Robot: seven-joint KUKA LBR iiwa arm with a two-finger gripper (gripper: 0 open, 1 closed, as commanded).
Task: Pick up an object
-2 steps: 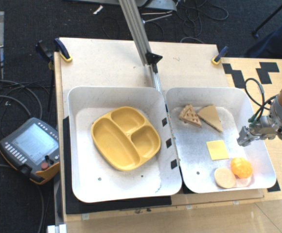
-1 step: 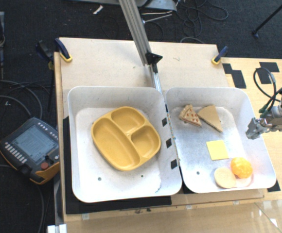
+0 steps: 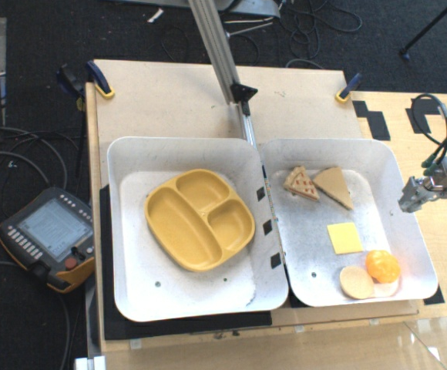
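Yellow divided plate in left bin; waffle, cheese slice, orange in right bin; gripper at right rim.

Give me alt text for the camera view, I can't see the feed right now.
The end effector hangs over the right bin's right rim, apart from the food pieces inside: a waffle piece, a tan wedge, a yellow square, an orange ball and a pale round slice. The left bin holds a yellow divided plate.
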